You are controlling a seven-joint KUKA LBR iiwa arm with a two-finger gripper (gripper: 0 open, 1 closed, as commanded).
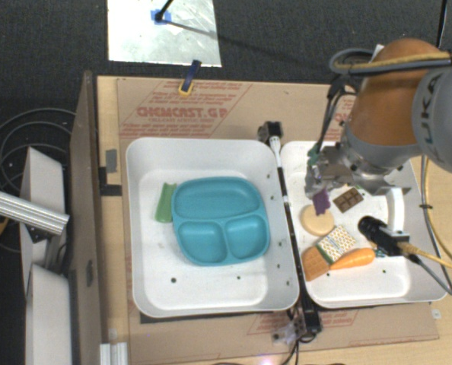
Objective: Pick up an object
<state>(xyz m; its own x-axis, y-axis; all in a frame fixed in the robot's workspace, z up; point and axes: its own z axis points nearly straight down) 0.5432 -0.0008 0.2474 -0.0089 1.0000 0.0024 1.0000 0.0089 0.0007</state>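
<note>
Camera view: small purple block point(322, 201) at fingers point(318, 192).

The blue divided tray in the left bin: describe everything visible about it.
The blue divided tray is a light blue, smooth, plastic-looking dish with rounded corners and a raised rim. It has three compartments: one wide one across the far side and two smaller ones along the near side. All three look bare. It lies flat and upright, turned slightly askew, near the middle of the left bin. A green strip lies against its left edge. The hand is over the right bin, apart from it.
</note>
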